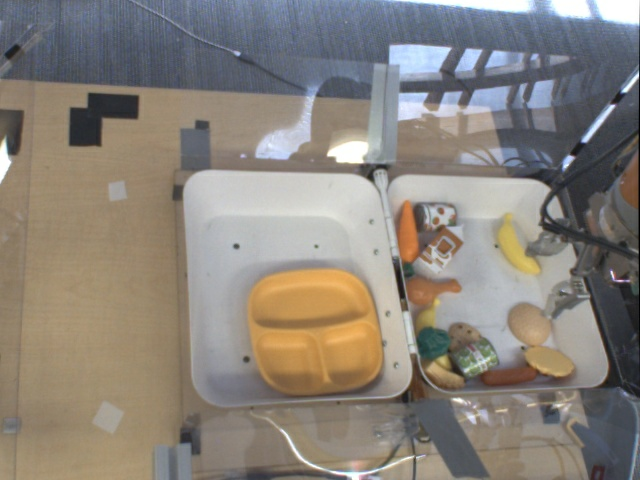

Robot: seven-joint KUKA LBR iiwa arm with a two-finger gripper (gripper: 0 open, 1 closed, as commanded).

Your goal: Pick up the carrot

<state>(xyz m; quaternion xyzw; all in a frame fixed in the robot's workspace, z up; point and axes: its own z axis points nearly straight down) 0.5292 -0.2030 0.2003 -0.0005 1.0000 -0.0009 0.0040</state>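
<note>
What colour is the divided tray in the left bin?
Yellow-orange tray, seen in the camera view.

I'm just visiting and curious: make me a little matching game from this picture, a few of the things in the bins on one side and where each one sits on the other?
Things:
1. carrot
2. banana
3. yellow tray
4. egg

Places:
A. left bin, near its front
B. right bin, along its left wall near the back
C. right bin, right half, towards the front
D. right bin, right half, towards the back

Pairs: 1-B, 2-D, 3-A, 4-C
</note>
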